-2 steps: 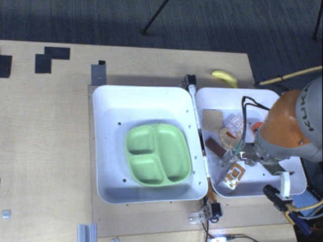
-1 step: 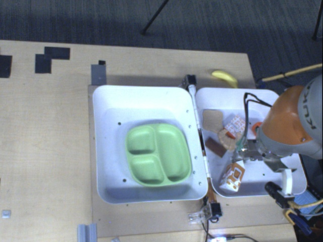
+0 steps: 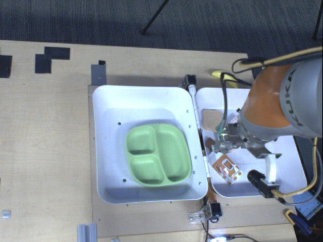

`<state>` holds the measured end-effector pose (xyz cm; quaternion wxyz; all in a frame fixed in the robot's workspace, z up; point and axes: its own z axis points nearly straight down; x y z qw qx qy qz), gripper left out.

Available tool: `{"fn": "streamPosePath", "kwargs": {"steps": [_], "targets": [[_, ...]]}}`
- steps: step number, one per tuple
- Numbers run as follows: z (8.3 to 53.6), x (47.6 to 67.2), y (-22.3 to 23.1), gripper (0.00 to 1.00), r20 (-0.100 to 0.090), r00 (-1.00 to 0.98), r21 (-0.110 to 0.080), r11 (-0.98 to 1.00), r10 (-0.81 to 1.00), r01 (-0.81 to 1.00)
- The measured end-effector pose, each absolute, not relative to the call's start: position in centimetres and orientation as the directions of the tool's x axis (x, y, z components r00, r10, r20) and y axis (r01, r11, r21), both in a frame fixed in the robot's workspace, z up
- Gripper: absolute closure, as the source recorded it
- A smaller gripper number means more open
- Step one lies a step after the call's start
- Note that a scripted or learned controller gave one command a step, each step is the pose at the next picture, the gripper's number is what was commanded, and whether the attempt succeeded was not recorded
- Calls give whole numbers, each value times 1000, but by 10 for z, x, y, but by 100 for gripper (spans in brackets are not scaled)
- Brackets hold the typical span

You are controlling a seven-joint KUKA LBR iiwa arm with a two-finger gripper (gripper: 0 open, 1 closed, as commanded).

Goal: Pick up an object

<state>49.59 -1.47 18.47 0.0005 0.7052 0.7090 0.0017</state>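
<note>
A green divided plate (image 3: 158, 153) lies flat in the left white bin (image 3: 108, 110). In the right white bin (image 3: 222, 97) a small orange-brown patterned object (image 3: 226, 168) lies near the front left corner. My gripper (image 3: 222, 144) hangs low over the right bin's left side, just behind and above that object. The wrist body hides the fingertips. A tan flat piece (image 3: 212, 117) lies farther back in the right bin, behind the gripper.
The grey arm with its orange band (image 3: 270, 102) covers most of the right bin from the right. A black connector and cables (image 3: 260, 181) trail at the bin's front right. A divider rail (image 3: 198, 130) separates the two bins.
</note>
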Motion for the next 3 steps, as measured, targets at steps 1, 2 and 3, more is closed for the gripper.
{"fn": "streamPosePath", "kwargs": {"steps": [1, 2, 3], "targets": [[185, 496, -15, 0, 1, -4, 3, 4, 1000, 1000], [129, 490, -87, 0, -1, -2, 4, 2, 1000, 1000], [113, 498, -84, 0, -1, -4, 16, 4, 1000, 1000]]}}
